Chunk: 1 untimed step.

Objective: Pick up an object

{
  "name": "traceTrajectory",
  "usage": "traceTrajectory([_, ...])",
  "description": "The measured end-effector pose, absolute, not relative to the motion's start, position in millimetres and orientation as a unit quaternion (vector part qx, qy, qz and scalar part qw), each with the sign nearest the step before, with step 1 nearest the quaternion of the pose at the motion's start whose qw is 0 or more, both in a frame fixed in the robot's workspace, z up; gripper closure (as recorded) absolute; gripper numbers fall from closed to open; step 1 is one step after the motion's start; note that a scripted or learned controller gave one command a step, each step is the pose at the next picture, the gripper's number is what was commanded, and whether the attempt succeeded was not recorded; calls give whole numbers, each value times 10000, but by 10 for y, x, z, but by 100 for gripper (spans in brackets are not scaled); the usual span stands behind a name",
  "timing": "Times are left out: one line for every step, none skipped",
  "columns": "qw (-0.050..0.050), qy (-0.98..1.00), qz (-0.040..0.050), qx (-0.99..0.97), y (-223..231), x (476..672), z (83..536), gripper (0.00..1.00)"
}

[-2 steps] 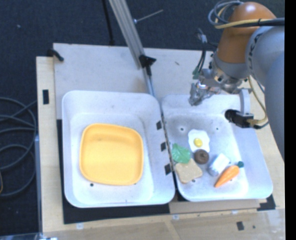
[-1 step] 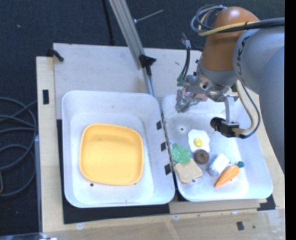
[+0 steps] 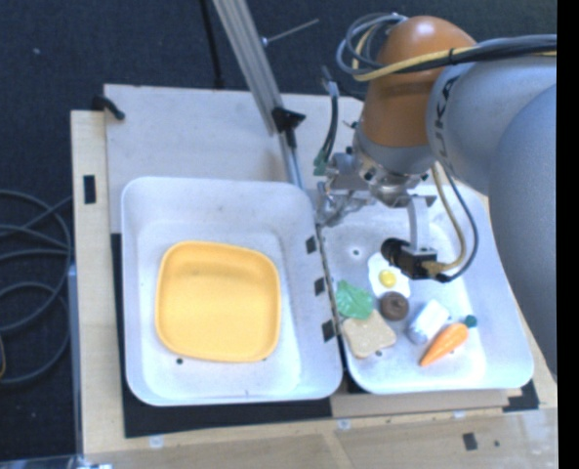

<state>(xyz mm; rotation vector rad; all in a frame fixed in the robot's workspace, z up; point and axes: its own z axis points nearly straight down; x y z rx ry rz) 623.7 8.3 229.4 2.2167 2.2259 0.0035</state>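
The gripper point(image 3: 336, 203) hangs over the right bin's point(image 3: 499, 355) upper left corner; I cannot tell its state. The toys lie below it, apart: fried egg point(image 3: 388, 276), lettuce point(image 3: 353, 301), bread point(image 3: 368, 336), carrot point(image 3: 444, 344).

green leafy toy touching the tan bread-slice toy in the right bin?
Touching. The camera view shows the green leafy toy overlapping the top edge of the tan bread-slice toy, with no white bin floor visible between them.
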Motion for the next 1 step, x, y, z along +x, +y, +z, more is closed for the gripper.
traceTrajectory([1, 7084, 12, 7058, 533, 6009, 2428, 100])
